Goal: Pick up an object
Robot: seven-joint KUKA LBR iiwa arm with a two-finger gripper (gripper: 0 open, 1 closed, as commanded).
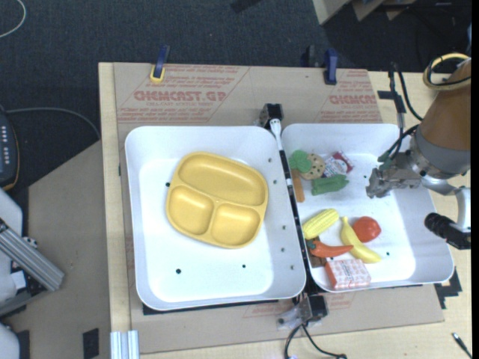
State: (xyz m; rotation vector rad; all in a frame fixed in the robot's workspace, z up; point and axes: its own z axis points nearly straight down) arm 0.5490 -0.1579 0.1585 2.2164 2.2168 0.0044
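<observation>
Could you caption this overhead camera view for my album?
Robot gripper hovers over toy food in the right bin; yellow divided plate fills the left.

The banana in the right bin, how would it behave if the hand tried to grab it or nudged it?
The banana looks like smooth moulded plastic, so probably stiff, light and a bit slippery. Its curved, rounded body might rock or swivel rather than slide straight. It lies against the tomato and orange carrot, so a push would likely shift those too.

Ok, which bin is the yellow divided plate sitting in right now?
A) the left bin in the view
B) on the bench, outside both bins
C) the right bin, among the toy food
A: the yellow divided plate lies flat in the left bin, while the toy food, such as the corn, sits in the right bin.
</observation>
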